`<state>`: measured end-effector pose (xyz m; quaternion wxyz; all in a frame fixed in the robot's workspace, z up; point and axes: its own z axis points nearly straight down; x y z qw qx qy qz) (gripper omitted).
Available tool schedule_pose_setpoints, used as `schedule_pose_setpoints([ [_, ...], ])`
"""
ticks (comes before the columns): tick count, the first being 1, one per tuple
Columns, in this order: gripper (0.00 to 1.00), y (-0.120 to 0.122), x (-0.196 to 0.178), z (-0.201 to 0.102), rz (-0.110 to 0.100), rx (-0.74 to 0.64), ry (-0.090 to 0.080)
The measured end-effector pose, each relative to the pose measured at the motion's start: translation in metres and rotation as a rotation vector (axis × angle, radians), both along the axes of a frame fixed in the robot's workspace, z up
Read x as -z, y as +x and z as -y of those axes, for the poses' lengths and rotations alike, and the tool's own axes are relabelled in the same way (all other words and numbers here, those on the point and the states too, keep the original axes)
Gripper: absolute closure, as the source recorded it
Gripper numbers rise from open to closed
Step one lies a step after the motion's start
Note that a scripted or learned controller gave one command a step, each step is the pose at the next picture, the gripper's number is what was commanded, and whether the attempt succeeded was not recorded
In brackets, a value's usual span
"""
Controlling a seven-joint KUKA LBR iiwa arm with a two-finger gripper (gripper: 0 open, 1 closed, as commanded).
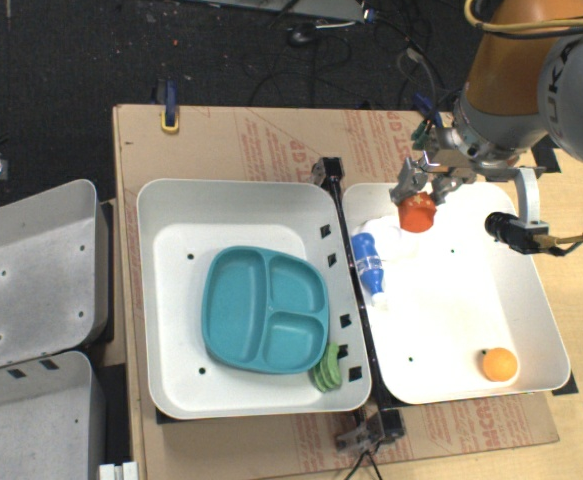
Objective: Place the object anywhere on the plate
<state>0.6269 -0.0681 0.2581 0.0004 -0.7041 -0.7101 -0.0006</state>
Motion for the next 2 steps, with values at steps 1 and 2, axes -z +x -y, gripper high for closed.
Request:
schedule_pose_setpoints([
  [1, 1.0, -0.012, 0.0, -0.06, -0.002, 0.0, 0.001],
  [2, 1.0, -0.026, 0.002, -0.109, -0.003, 0.002, -0.001],
])
